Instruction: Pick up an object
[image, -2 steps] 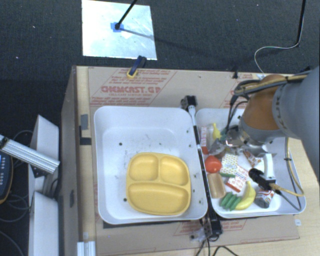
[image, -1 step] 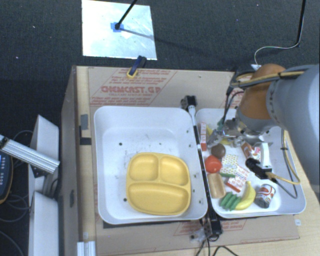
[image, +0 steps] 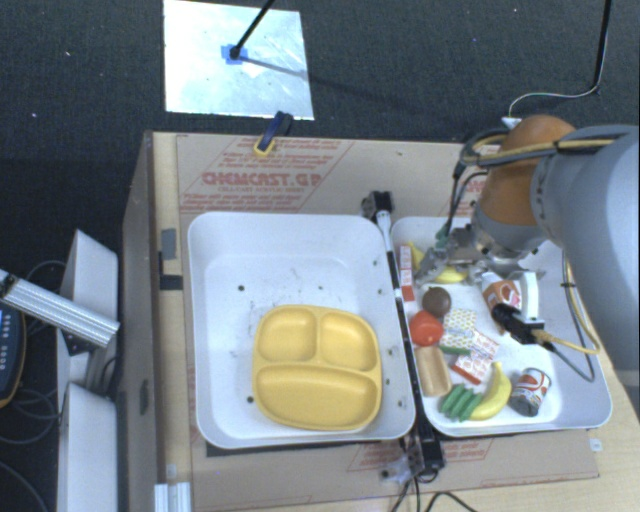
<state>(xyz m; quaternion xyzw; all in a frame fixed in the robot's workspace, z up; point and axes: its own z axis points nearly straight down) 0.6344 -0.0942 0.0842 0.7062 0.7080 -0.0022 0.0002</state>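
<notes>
Two white bins sit side by side on the bench. In the left bin (image: 215, 300) we see a yellow divided plate (image: 318, 367) lying flat. The right bin (image: 590, 400) holds many small toy foods: a red tomato (image: 426, 328), a brown round piece (image: 436, 299), a banana (image: 492, 395), green beans (image: 459, 401) and a hot dog (image: 433, 370). The gripper (image: 447, 256) is low over the far left part of the right bin, near the brown piece. We cannot tell its state.
</notes>
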